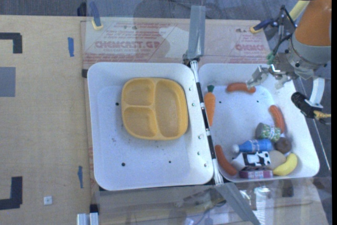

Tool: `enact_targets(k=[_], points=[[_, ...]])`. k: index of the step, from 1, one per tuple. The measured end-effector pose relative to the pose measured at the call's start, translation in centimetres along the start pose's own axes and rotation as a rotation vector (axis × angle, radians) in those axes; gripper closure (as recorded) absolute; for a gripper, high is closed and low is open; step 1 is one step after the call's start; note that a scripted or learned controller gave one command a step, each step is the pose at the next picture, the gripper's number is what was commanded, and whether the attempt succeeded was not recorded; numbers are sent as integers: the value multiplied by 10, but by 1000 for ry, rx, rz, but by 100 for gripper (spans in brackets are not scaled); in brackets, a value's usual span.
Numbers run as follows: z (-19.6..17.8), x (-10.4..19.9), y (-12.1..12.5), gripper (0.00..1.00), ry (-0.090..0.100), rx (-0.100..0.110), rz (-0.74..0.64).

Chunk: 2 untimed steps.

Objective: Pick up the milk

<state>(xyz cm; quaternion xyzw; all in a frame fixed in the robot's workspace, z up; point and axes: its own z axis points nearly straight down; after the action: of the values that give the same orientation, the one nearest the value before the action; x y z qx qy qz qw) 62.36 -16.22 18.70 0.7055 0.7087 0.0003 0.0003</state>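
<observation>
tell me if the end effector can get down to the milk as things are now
Probably yes, though it looks tight. The end effector sits over the right bin's far edge, and nothing covers the milk from above. But a blue bottle, a banana and a sausage crowd its sides.

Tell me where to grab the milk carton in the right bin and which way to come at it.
Judging from this view, grip the milk carton across its narrow body, coming straight down from above. It lies on its side, hemmed in by the blue bottle, the banana and a flat packet, so a sideways approach looks blocked. The gripper sits at the bin's far edge.
</observation>
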Motion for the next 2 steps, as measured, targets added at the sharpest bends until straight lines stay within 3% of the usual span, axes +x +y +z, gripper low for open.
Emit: enact_targets(k=[1,2], points=[[72,-14,-82,0,1,0,-350],[61,-16,-81,100,-2,-6,-346]])
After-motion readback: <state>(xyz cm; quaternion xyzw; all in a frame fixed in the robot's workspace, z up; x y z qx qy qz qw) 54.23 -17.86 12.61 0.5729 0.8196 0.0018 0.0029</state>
